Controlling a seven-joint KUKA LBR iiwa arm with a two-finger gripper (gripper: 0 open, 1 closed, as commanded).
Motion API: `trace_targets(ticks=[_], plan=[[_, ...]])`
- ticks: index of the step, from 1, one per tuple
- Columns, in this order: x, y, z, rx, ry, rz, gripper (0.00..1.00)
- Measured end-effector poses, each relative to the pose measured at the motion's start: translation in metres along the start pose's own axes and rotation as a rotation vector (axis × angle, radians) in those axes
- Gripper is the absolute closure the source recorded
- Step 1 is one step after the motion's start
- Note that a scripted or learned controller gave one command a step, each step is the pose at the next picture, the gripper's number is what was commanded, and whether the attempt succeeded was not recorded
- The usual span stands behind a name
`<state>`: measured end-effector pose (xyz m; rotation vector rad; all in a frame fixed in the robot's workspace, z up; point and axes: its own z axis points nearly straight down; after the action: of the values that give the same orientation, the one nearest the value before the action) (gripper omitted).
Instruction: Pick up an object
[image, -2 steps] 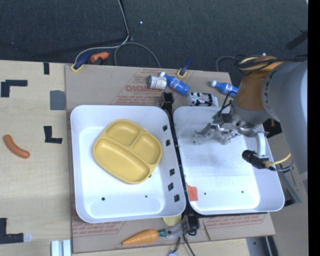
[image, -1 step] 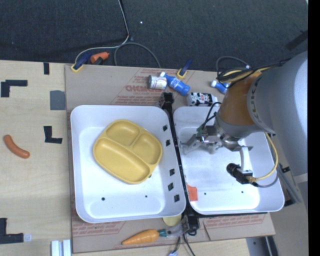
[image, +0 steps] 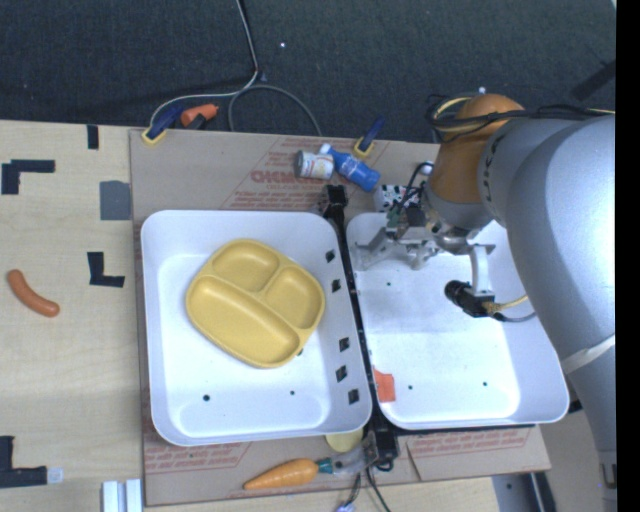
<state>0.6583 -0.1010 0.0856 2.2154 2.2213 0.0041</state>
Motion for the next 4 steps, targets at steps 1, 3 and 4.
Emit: trace_targets(ticks=[1,3,4], plan=[[0.007,0.01,0.0,0.005,0.001,0.001,0.0],[0.0,0.013,0.0,-0.001,0.0,-0.001,0.0],[0.001,0.011,0.0,0.003,-0.001,0.002,0.0]])
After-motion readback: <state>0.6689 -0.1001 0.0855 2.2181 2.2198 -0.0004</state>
